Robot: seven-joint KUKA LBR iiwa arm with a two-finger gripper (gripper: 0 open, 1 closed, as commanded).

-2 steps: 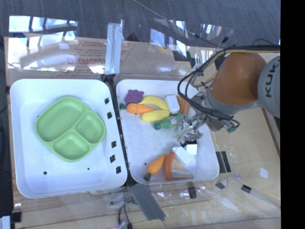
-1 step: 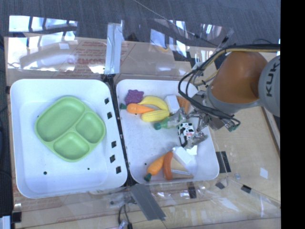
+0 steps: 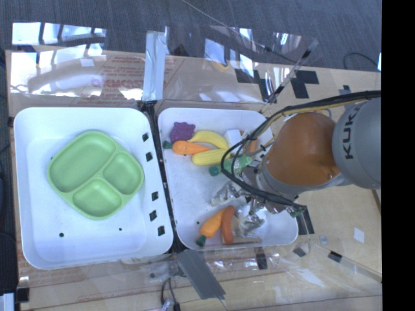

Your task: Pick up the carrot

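Two carrots in right bin [image 3: 194, 193], nearer one [image 3: 211, 225] just left of end effector [image 3: 249, 216], grip unclear; best lowered squarely over it.

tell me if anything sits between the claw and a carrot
Nothing visible does. The claw hangs low in the right white bin, right beside the small orange toy carrot and a darker orange-red piece lying against it.

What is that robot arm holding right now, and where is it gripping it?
It cannot be told. The end effector hangs low over the right bin, close beside a carrot, but no object shows between its fingers.
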